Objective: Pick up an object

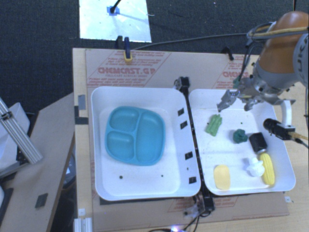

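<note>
1. Objects to choose from all sit in the right bin (285,178): a green ridged piece (214,124), a dark green lump (240,136), a yellow corn cob (267,168) with a black handle, a pale yellow flat piece (222,176) and a small white thing (254,166).
2. They look like plastic toy food, so probably light, stiff and a bit slick. Nothing fragile by the looks of it.
3. The green ridged piece is nearest the hand (238,102). It's longish, so pinching across its narrow width seems the best bet.
4. The hand hovers over the bin's back edge with its fingers spread wide and nothing between them.
5. The left bin (104,178) holds a smooth blue divided plate (135,135).
6. Both bins sit on the table (82,153), on a board.
</note>
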